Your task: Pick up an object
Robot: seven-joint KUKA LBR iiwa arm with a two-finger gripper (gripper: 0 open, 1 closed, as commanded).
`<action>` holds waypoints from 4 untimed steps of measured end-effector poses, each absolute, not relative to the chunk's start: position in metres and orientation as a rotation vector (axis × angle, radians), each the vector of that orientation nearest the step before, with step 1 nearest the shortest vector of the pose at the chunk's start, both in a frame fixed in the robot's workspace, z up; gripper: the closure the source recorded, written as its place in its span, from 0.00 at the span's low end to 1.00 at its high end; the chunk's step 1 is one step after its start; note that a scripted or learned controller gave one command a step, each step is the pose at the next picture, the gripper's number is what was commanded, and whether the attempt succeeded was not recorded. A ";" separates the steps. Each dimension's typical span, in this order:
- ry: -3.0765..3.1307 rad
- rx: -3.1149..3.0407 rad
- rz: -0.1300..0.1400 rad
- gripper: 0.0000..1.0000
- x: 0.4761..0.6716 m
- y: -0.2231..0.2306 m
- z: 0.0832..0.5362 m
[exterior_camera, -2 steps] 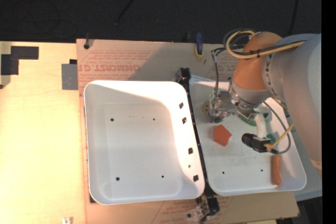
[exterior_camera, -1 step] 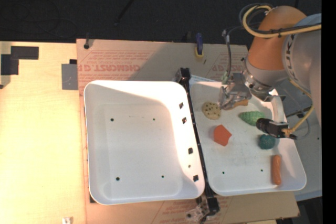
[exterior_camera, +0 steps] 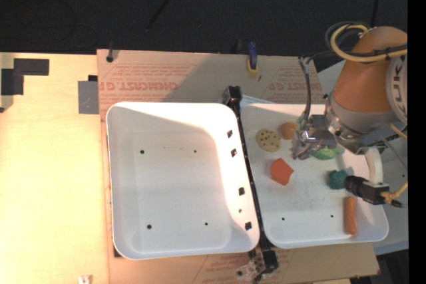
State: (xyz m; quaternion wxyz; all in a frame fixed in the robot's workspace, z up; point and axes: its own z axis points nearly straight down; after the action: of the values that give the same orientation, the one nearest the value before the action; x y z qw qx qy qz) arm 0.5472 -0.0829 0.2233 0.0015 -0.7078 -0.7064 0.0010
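— What lies in the right bin (exterior_camera: 373, 236)?

— Small toys, mostly. A round tan biscuit (exterior_camera: 268, 139) with dark dots sits toward the far left part. Just right of it is a smooth, orange-brown ball (exterior_camera: 289, 130). An orange-red block (exterior_camera: 281, 171) with flat faces and sharp corners lies nearer, about mid-bin. A long orange carrot shape (exterior_camera: 349, 215) lies at the near right, and a teal lump (exterior_camera: 337, 178) with a rough outline sits just beyond it. A light green piece (exterior_camera: 325, 153) peeks out beside the metal jaws.

— And the gripper (exterior_camera: 304, 143)?

— It hangs low over the far part of that bin, shiny metal under the arm's orange band. The ball is just to its left, very close; the green piece is just to its right, partly covered. The block is near, down and left of it. Whether the jaws are wide or narrow I cannot tell, and nothing shows between them.

— The left bin (exterior_camera: 120, 176)?

— Smooth white plastic with rounded corners, a few small dark holes in its floor. Both bins rest on brown cardboard (exterior_camera: 173, 80) over the pale wooden bench (exterior_camera: 46, 176).
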 end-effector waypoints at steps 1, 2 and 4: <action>-2.213 -2.230 0.008 1.00 0.526 -0.168 0.224; -2.212 -2.222 0.006 1.00 0.473 -0.199 0.203; -2.207 -2.212 0.013 1.00 0.474 -0.190 0.136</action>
State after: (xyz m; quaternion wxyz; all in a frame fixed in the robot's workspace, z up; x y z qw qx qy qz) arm 0.4740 -0.1903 0.1356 0.0082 -0.7079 -0.7063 0.0043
